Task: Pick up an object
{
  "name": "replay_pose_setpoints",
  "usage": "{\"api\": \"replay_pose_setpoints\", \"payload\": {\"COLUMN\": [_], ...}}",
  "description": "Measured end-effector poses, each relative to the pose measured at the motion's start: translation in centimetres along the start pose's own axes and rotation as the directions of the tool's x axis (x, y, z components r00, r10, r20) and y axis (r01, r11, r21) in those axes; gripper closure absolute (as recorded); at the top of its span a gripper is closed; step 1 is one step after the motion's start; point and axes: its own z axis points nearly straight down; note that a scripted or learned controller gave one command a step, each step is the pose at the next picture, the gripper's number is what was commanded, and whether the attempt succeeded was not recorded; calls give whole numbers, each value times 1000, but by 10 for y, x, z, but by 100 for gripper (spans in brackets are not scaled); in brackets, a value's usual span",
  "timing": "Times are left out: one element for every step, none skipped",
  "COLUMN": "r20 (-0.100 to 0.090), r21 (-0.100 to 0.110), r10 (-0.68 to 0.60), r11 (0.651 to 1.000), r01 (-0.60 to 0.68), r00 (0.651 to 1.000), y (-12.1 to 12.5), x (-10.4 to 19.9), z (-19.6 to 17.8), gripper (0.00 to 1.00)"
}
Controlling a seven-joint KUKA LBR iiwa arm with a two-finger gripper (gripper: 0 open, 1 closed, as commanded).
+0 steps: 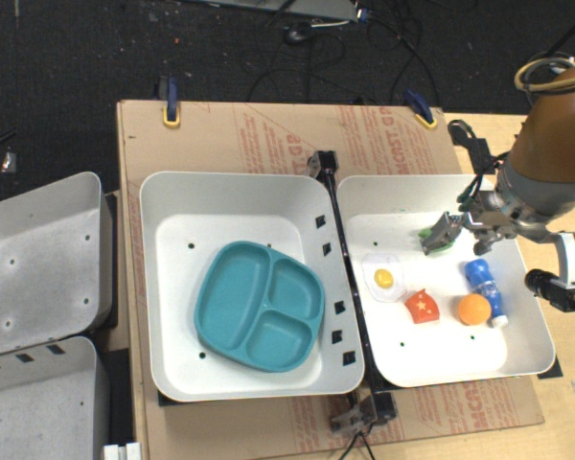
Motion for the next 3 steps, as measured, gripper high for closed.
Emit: {"api": "replay_pose_setpoints", "payload": {"r20": [2, 1, 2], "r21": [-12, -8, -12], "r10": [-3, -1, -1], "r11": [1000, 1000, 1000], "r01": [3, 1, 1], "r00": [1000, 1000, 1000], "y": [3, -4, -3], "x": [0, 5, 5], "z": [-7, 53, 105], "gripper": [0, 0, 0]}}
